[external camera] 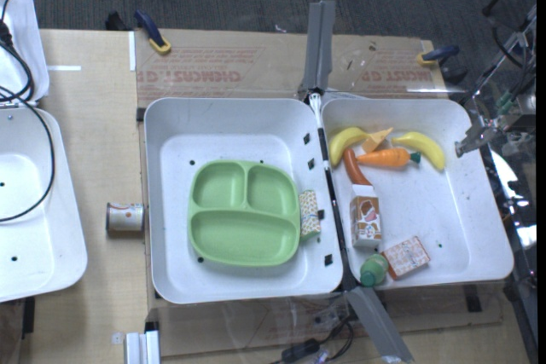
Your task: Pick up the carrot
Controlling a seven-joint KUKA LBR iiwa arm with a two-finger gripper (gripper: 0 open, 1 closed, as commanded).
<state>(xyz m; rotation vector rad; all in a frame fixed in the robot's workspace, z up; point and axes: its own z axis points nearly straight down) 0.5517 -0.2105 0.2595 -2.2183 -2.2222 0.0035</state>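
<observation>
The carrot (388, 158) is orange with a green stem end pointing right. It lies flat in the upper part of the right bin (465, 209), between two yellow bananas (344, 142) (426, 148). A yellow wedge (380, 135) touches its upper side. A red sausage-like piece (357, 170) lies at its left tip. My gripper (474, 139) hangs over the right rim of that bin, about a hand's width right of the carrot and apart from it. Nothing is seen held in it.
Lower in the right bin are a small carton (367, 222), a reddish box (405, 257) and a green round item (373, 270). The left bin (171, 183) holds a green divided plate (246, 213) and a patterned block (309, 213). A can (125, 217) lies on the bench.
</observation>
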